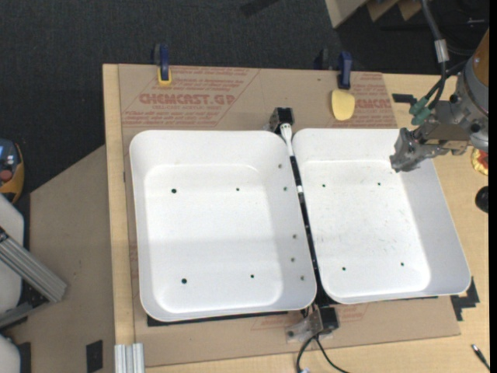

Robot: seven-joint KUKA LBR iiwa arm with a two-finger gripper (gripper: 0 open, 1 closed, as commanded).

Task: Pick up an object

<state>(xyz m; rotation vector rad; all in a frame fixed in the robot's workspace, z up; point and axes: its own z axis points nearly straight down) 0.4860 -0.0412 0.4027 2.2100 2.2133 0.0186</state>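
My gripper [402,158] hangs from the grey arm at the far right corner of the right bin [435,208], over its back rim. A small pale yellow rounded object [342,105] lies on the brown board behind the right bin, outside both bins. It is to the left of the gripper, further back, and apart from it. Nothing shows in the gripper's grasp. The white floor of the right bin carries only small dark specks.
The left bin [147,208] sits beside the right one, with a black bar [299,200] between them. Two blue clamps [162,56] [344,62] pin the board's far edge. Cables [432,29] hang above the arm at the top right. A metal rail [31,266] lies off the board at the left.
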